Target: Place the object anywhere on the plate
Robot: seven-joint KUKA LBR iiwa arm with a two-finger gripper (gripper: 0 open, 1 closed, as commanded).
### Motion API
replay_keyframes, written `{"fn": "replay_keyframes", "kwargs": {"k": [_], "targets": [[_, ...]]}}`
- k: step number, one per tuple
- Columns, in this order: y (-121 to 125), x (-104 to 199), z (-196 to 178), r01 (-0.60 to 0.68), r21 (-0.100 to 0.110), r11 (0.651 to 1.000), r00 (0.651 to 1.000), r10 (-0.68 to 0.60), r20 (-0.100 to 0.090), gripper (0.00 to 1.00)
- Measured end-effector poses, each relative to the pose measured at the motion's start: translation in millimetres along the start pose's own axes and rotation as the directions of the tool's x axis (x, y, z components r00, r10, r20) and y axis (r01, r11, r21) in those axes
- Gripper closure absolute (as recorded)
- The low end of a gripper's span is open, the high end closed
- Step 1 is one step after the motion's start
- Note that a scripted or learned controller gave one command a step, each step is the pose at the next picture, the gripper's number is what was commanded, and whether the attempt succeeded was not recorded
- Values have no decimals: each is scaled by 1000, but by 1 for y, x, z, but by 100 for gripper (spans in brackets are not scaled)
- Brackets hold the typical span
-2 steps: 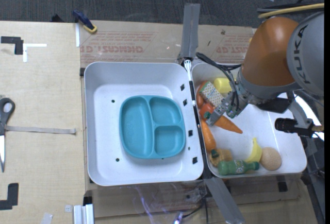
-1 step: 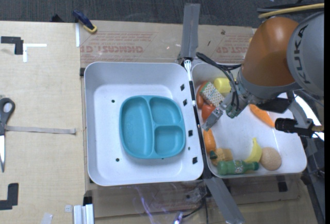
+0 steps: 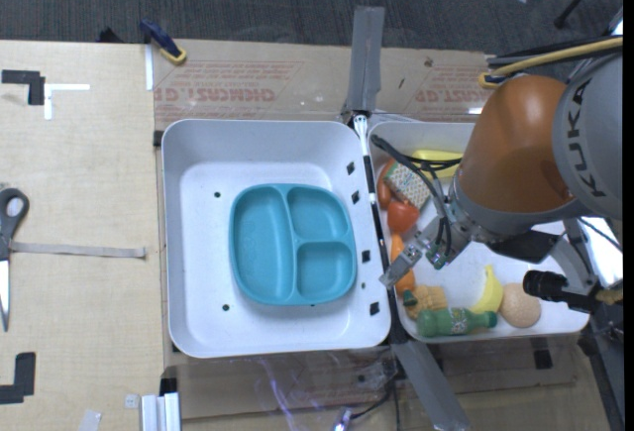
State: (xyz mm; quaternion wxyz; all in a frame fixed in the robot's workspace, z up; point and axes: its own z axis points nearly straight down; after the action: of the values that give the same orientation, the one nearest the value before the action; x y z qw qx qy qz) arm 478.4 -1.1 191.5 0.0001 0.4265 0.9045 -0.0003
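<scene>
The grey two-finger gripper (image 3: pixel 414 259) (jaw state impossible to tell) hangs over crowded toy food, an orange round plastic piece (image 3: pixel 401 214) just beside it, so it might snag neighbours, missing the teal compartmented plastic plate (image 3: pixel 293 244).

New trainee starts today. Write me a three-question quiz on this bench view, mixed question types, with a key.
1. True or false: the blue plate lies in the left bin.
2. Which bin is the gripper over?
A. the left bin
B. the right bin
C. neither
3. Fill in: the plate has ___ compartments.

Key
1. True. It lies flat in the left bin, with nothing on it.
2. B. The gripper hangs over the right bin's left side, among the toy food: a banana, a green bottle and others.
3. Three: one long one on the left and two smaller ones on the right.
</scene>
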Motion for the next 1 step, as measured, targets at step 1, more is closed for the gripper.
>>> {"fn": "replay_keyframes", "kwargs": {"k": [1], "targets": [[0,0,0,-1,0,1000,1000,1,0,0]]}}
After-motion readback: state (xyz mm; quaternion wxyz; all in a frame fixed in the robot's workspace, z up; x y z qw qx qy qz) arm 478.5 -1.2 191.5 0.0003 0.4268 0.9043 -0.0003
